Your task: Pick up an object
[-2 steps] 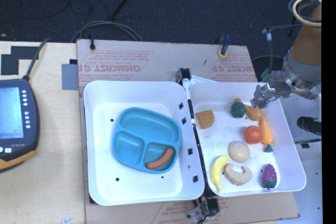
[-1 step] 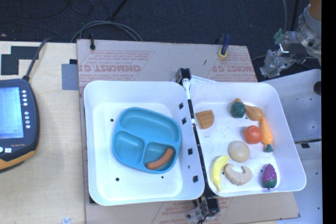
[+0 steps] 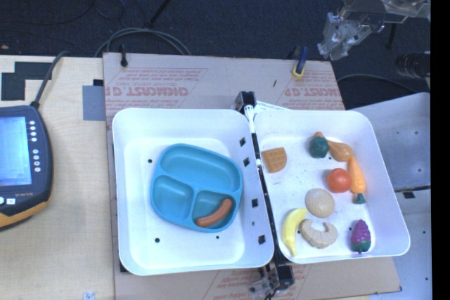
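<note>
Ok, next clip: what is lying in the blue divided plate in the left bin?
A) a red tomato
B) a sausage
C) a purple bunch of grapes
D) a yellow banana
B: the sausage lies in a lower compartment of the blue divided plate, while the banana, tomato and grapes all sit in the right bin.

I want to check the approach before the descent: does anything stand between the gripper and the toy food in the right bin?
Nothing visible does. The gripper hangs above the bench behind the right bin, and the tomato, banana and other toy food lie uncovered.
</note>
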### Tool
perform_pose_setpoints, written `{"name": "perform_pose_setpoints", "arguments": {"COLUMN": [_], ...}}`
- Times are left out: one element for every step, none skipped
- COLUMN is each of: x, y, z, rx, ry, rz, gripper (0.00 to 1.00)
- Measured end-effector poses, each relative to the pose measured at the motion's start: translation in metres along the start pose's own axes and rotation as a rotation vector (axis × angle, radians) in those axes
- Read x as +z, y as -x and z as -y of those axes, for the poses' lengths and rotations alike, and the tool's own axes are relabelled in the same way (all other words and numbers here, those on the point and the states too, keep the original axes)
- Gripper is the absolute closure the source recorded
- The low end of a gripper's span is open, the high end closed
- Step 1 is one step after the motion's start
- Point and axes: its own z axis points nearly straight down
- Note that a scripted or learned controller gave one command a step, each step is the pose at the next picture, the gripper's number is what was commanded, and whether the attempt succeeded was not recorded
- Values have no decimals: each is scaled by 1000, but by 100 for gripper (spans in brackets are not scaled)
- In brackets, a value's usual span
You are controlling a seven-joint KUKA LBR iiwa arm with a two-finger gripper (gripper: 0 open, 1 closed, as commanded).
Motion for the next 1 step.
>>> {"name": "perform_pose_setpoints", "arguments": {"x": [67], "y": [33], "z": [25], "rx": [14], "ry": [-20], "rz": [3], "gripper": [100]}}
